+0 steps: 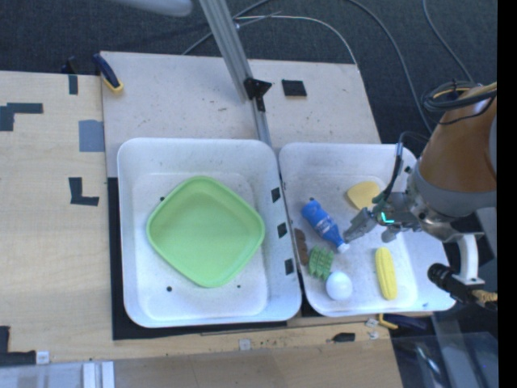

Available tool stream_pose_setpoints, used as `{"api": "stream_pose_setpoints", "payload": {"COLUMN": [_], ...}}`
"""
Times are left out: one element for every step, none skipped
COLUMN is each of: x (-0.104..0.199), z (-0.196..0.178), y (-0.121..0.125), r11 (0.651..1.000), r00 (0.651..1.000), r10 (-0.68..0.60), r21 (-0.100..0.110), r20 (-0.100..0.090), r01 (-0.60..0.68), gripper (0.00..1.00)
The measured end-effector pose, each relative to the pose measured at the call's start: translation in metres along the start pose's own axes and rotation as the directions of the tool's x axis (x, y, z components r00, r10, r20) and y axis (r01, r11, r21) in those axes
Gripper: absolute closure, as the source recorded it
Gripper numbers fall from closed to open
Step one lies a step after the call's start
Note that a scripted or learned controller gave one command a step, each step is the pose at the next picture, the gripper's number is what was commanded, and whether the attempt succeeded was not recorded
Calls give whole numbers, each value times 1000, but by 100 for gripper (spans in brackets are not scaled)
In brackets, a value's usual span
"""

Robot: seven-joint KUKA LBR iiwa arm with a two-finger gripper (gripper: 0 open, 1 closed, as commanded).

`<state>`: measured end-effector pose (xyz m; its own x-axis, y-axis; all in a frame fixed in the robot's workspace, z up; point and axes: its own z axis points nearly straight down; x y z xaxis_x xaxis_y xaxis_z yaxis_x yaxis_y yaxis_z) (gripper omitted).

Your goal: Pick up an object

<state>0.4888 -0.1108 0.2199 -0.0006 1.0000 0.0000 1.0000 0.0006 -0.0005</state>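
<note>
The right bin (323,158) holds several small things: a blue bottle (321,223) lying aslant, a yellow wedge (363,193) behind it, a yellow corn cob (385,272) near the front right, a green ridged piece (320,261), a white ball (338,284) and a thin brown stick (301,246). My gripper (374,229) hangs over the middle of this bin, between the bottle and the corn cob. It is open, with nothing between its fingers. One fingertip (355,232) is close to the bottle's white cap.
In the left bin (129,217) lies a large green square plate (205,230). A grey pole (234,47) slants up from the bins' far edge. The arm's orange band (456,148) looms over the right bin's right side. Cables run behind the bench.
</note>
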Motion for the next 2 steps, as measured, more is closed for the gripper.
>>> {"api": "stream_pose_setpoints", "payload": {"x": [0,11], "z": [0,52], "y": [0,0], "r11": [1000,1000], "r00": [1000,1000], "r10": [0,-1], "r21": [0,5], "r20": [0,-1], "r01": [0,1], "gripper": [0,0]}}
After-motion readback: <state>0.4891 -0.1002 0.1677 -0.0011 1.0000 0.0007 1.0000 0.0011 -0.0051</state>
